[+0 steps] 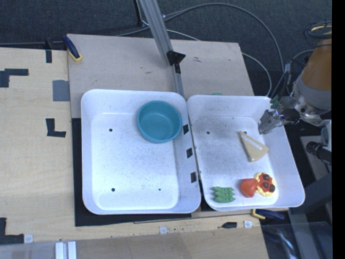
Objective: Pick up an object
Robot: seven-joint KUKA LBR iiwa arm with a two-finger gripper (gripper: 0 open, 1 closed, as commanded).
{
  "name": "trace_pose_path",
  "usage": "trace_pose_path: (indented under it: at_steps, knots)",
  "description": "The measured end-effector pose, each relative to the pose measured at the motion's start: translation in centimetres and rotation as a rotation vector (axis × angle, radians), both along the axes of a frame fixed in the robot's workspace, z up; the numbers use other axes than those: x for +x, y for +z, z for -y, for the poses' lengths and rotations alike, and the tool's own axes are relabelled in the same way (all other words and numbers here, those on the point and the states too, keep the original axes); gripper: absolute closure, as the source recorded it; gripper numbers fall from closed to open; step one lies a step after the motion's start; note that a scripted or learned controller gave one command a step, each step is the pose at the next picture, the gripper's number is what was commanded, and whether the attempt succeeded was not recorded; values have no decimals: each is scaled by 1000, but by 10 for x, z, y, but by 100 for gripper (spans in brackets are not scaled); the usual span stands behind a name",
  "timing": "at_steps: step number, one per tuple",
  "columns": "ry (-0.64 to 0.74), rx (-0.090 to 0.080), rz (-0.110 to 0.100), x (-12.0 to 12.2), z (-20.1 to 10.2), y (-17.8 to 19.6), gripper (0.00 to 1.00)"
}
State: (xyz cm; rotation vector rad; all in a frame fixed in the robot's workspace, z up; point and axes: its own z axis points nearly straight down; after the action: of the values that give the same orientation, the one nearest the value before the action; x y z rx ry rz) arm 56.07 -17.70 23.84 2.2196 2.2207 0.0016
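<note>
Camera view is showing the arm reaching in from the right edge of the frame, its orange band sitting above the grey wrist. The hand is hanging over the upper right part of the right bin; whether it is clenched or released I cannot tell, and nothing is showing between its tips. Just below and left of it, a cream wedge is lying on the bin floor, apart from the hand. Toward the lower right of that bin, a red and yellow toy is resting beside a green toy. In the left bin, a blue bowl is sitting at the upper middle.
</note>
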Motion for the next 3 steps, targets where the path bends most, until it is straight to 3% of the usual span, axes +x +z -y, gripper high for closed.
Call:
trace_pose_path:
  at_steps: [2, 3]
  knots:
    - [4, 2, -2, 19, -107, 15, 100]
    - [4, 1, -4, 26, -156, -1, 100]
